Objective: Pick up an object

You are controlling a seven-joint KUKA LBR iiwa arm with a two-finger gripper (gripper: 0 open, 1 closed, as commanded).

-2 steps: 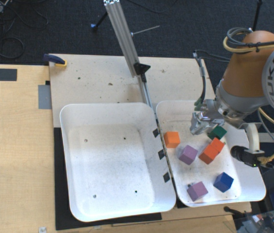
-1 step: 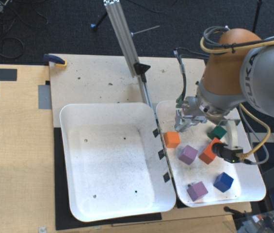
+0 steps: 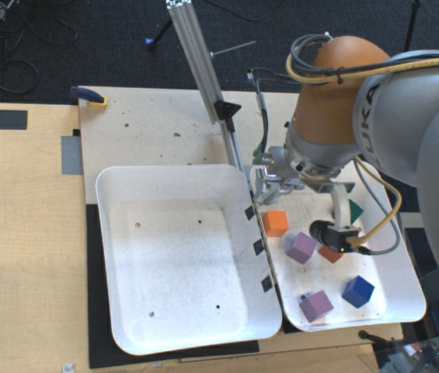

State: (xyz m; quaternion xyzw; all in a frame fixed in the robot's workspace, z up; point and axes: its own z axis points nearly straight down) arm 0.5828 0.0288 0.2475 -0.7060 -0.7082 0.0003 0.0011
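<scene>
Gripper (image 3: 270,186) seen low over right bin (image 3: 405,305), at its upper-left corner. Finger state cannot be told; nothing seen gripped. Orange cube (image 3: 276,224) lies just below gripper toward camera, nearest object. Purple cube (image 3: 301,248) placed farther down-right. Short shift judged needed.

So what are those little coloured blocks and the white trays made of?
The orange block, purple blocks and blue block look matte, with soft edges and no glare: possibly foam or painted wood. The trays look like smooth moulded plastic, with rounded rims and a faint sheen.
</scene>
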